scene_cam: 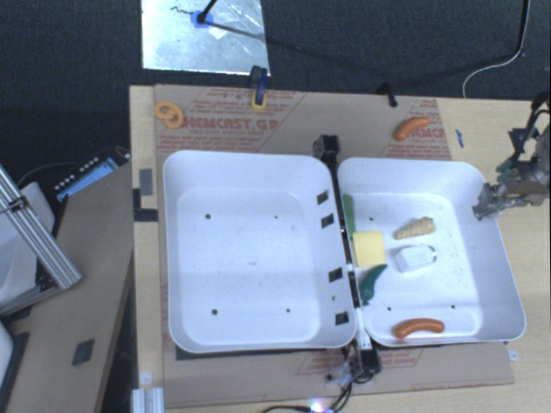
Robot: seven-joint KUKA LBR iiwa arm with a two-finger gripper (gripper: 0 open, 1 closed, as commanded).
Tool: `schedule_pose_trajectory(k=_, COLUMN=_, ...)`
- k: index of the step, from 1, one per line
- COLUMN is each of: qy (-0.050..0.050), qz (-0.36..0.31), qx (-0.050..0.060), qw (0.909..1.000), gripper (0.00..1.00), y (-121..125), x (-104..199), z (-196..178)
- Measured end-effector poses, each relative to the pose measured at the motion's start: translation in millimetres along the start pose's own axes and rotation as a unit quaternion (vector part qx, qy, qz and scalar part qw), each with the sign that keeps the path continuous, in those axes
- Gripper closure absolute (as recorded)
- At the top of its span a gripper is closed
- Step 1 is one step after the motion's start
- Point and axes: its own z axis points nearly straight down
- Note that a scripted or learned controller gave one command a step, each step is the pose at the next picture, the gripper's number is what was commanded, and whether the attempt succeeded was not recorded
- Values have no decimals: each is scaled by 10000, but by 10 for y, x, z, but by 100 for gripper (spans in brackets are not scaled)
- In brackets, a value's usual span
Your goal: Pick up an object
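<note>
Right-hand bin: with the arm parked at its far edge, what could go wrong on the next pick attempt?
1. The yellow square block, white flat piece and tan cone-shaped piece lie close together, so a descent may nudge one while aiming at another.
2. The orange sausage-shaped toy lies near the bin's front wall, which could block a clean approach.
3. The gripper sits by the right bin's rim and might clip it when moving inward.

Smooth, slightly glossy white plastic for both bins (250, 166). Matt brown printed cardboard sheet (362, 114) underneath. Crinkled shiny foil panel (205, 24) far left. Glossy plastic-looking orange sausage (419, 326) near right. Matt pale tabletop (82, 308). Dark, rough carpet-like floor (69, 67).
</note>
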Motion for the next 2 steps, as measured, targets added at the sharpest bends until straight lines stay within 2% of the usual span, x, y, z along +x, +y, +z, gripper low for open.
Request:
schedule_pose_trajectory(k=1, qy=9, qz=-27, qx=-41, qw=10000, gripper=100, y=81, x=715, z=-902)
schedule_pose_trajectory(k=2, qy=16, qz=-30, qx=-34, qw=10000, gripper=100, y=-170, x=1392, z=-1647)
